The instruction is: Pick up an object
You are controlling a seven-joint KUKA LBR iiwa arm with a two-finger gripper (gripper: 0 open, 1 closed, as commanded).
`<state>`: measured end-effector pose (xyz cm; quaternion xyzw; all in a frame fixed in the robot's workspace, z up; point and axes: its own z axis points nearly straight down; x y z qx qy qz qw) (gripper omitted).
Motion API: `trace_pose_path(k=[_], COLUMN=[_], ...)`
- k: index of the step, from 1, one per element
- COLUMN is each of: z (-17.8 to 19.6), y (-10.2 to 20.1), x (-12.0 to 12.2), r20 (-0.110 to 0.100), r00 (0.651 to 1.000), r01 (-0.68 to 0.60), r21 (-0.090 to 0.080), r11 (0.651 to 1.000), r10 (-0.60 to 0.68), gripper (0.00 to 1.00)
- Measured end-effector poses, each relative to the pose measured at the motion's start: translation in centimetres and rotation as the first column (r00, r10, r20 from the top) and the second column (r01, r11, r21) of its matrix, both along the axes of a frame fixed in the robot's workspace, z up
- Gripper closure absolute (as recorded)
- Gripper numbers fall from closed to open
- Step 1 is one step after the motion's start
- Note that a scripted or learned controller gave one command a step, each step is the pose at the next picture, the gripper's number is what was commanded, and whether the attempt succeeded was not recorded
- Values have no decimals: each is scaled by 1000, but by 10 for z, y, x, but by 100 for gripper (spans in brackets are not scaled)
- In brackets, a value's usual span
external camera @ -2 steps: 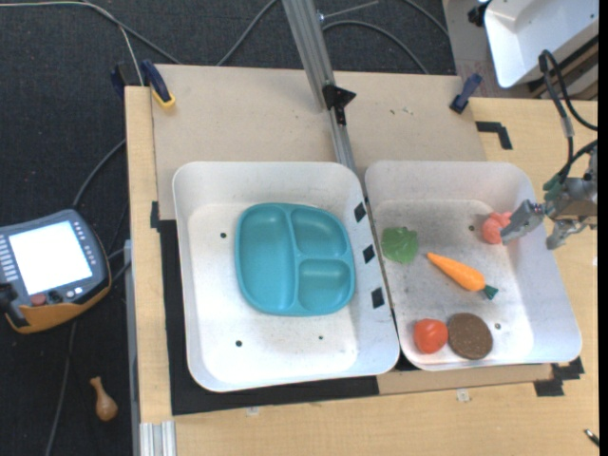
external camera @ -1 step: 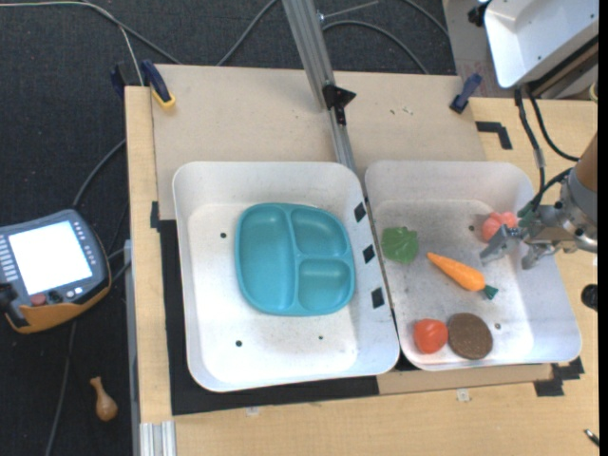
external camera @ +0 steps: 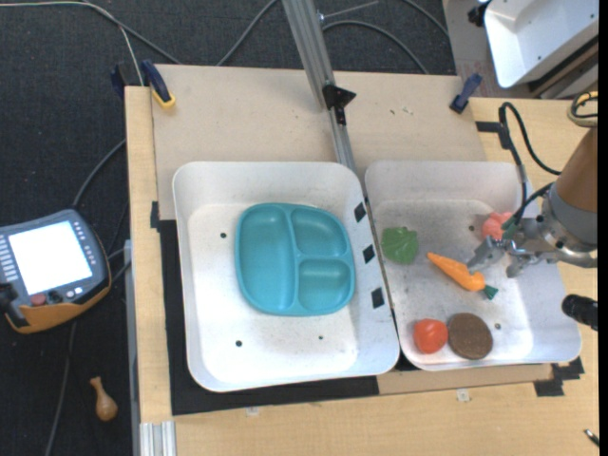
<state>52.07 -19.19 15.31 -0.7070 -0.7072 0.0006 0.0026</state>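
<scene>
My gripper [external camera: 501, 257] hangs over the right part of the right bin [external camera: 532, 190], open, with nothing between its fingers. An orange carrot [external camera: 454, 271] with a green end lies just to its left, its tip close to the left finger. A small pink-red object [external camera: 493, 224] sits right behind the gripper. A green leafy toy [external camera: 400, 244] lies further left. At the bin's front, a red tomato [external camera: 429, 335] and a brown round disc [external camera: 469, 336] sit side by side.
The left bin [external camera: 204, 350] holds a teal divided plate [external camera: 293, 258]. A metal pole [external camera: 313, 55] rises slanted behind the bins. Black clips line the divide between the bins. Cables run along the right side, and a teach pendant [external camera: 47, 269] lies off the bench at left.
</scene>
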Motion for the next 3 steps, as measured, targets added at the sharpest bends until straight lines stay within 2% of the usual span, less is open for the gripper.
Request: trace_pose_path(k=[1,2,3], z=[-44,-32,24], y=[-3,-3,-11], x=[-6,-5,3], r20=[1,5,11], r00=[1000,1000,1000], r01=[0,0,-1], r21=[-1,-1,-5], r11=[1000,1000,1000], r10=[0,0,1], gripper=[0,100,100])
